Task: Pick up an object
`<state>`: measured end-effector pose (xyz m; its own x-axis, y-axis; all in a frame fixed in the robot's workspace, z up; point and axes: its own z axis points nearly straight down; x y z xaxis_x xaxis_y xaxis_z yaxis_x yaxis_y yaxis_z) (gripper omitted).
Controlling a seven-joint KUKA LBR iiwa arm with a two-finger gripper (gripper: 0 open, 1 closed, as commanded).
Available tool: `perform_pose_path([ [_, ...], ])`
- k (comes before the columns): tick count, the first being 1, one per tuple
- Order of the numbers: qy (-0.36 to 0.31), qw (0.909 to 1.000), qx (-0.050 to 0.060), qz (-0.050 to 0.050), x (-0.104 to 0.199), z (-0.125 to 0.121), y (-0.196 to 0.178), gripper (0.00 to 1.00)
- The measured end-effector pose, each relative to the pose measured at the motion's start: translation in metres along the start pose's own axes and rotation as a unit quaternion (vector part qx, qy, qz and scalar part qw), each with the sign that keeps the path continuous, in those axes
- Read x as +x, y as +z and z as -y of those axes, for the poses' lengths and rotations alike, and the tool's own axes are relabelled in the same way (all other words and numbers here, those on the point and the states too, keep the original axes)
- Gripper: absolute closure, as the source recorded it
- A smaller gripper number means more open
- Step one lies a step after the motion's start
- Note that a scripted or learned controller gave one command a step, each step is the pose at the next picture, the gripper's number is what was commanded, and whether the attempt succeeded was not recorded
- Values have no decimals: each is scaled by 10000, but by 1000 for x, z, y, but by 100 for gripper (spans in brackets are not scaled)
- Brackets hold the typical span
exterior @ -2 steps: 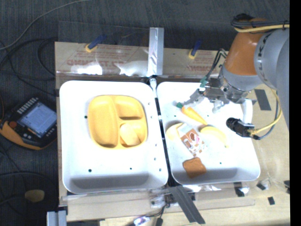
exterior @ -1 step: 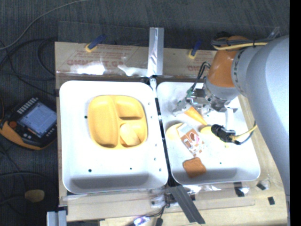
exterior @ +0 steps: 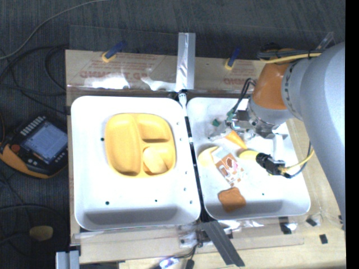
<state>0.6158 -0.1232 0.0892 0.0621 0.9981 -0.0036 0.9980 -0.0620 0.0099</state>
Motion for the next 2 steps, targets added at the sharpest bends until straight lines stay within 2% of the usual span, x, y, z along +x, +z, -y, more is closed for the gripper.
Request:
perform_pose_path([
  [1,-3,10000,-1,-2,0,0,-9,100],
  [2,-121,9999,57,-13,69,-13,-94,100],
])
